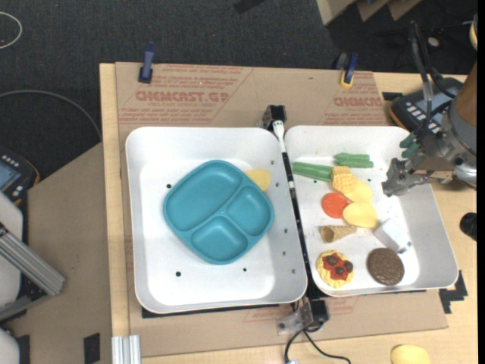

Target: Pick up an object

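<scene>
Toys lay crowded in the right bin (436, 226), in the right half of the frame: a green bean pod (353, 159) and a green strip (312, 170) at the top, a corn cob (343, 179) and a red tomato slice (335, 204) below them, a yellow lemon (361, 215) in the middle, a small cone (334, 233), a grey block (389, 236), a little pizza (336, 268) and a brown cookie (386, 266) along the lower edge. The tool (399, 179) hung at the right side of this bin, above its upper right part, near the lemon and corn but apart from them; whether its fingers stood apart or together could not be told, and nothing showed between them.

For a good pick, a piece standing free seemed the wiser target: the cookie or the grey block had room around them, while the corn, tomato and lemon touched one another and would likely shove each other aside. A straight descent centred over one piece looked best.

In the left bin (144, 226) sat a blue divided plate (218, 211) with a pale yellow piece (258, 178) at its upper right edge. Clamps (146, 64) held the cardboard sheet (189, 93) on the tabletop (466, 321). The rim between the bins and the right bin's wall could hinder a low approach
</scene>
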Action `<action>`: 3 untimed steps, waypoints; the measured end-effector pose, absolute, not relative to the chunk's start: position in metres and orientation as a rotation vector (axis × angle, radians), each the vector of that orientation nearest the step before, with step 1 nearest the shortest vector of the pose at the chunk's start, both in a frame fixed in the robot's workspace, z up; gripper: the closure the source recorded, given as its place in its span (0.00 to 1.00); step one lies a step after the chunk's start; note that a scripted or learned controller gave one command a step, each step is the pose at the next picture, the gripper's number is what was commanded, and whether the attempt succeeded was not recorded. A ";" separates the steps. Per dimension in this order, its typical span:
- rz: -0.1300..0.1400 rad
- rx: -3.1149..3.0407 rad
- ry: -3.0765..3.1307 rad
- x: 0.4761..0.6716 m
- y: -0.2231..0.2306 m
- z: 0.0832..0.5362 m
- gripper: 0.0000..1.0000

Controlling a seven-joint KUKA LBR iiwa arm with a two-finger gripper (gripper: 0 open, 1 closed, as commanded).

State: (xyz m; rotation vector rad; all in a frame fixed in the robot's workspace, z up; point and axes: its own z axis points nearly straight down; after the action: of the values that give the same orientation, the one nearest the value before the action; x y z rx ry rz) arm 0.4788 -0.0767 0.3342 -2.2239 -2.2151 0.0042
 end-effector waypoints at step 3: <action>0.012 -2.222 -2.212 0.506 -0.042 0.179 1.00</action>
State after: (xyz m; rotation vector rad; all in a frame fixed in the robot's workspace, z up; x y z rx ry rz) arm 0.5058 -0.0416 0.1794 -2.2221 -2.2123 0.0116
